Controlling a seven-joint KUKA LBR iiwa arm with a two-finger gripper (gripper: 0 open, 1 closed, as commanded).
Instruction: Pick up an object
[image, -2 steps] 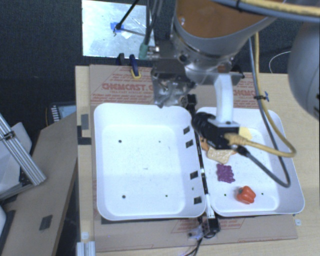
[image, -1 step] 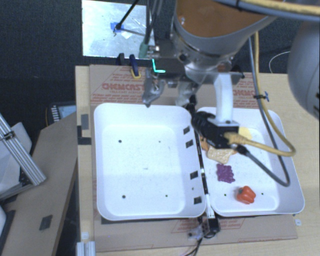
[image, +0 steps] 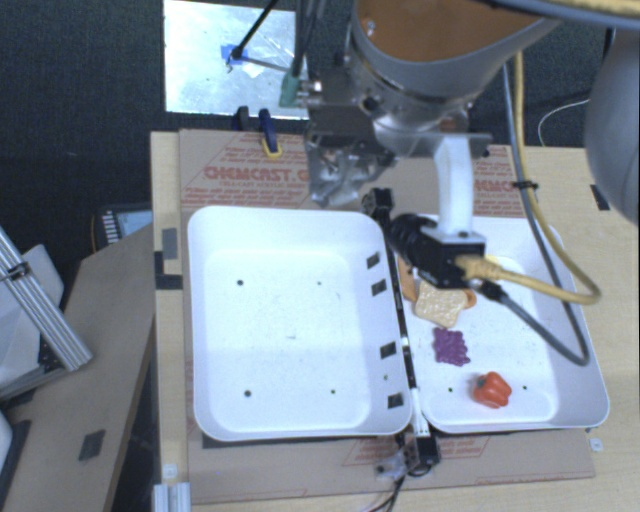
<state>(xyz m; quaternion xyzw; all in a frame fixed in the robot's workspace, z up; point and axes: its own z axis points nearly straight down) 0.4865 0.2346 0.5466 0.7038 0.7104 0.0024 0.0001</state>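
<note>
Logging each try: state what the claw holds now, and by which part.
Cannot be told. The claw hangs above the bins' far edge; nothing visible in it. The tan slice, purple cluster and red pepper lie in the right bin.

Two white bins (image: 290, 330) on brown cardboard (image: 240, 172); blue clamp (image: 267, 130) behind

Two shallow white bins sit side by side on the table: the left bin (image: 290, 330) and the right bin (image: 560, 390). The right one carries three small items: one tan cracker-like piece (image: 443, 303), one purple grape cluster (image: 451, 347), one orange-red pepper (image: 491, 390).
</note>
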